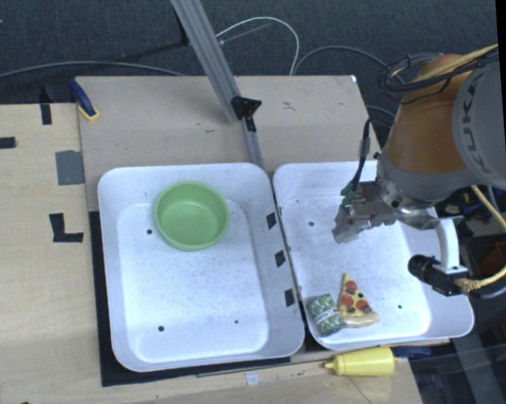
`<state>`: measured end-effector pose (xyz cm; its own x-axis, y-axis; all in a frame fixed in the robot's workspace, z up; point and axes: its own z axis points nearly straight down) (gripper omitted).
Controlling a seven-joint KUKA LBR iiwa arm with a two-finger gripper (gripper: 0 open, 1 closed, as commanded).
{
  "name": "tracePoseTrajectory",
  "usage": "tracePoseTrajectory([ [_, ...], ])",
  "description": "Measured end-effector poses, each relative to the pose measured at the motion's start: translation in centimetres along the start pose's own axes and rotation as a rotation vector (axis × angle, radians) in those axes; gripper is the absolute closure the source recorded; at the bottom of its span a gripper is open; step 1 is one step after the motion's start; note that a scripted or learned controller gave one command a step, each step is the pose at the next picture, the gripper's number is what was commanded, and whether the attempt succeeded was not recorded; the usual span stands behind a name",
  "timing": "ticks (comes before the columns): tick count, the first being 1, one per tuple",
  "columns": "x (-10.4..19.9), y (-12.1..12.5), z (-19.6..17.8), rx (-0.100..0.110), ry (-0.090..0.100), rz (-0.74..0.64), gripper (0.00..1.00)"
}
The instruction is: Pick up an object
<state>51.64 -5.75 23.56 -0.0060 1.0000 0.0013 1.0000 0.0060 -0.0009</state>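
Observation:
In the right bin [313,192] a toy pizza slice [356,302] lies near the front, with a small green patterned object [324,313] just to its left. My gripper [346,230] hangs over the middle of that bin, behind the pizza slice and apart from it. Nothing shows between its fingers. A green bowl [191,215] stands in the left bin [133,337], towards its back.
A yellow bottle-shaped object [363,363] lies on the bench just in front of the right bin. A grey pole [211,52] slants in from the top towards the gap between the bins. Cables run behind the bench and beside the arm.

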Motion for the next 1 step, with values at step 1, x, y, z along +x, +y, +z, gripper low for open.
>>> tracePoseTrajectory([
  [1,5.14,3.27,1.01,0.000,0.000,-0.002,1.00],
])
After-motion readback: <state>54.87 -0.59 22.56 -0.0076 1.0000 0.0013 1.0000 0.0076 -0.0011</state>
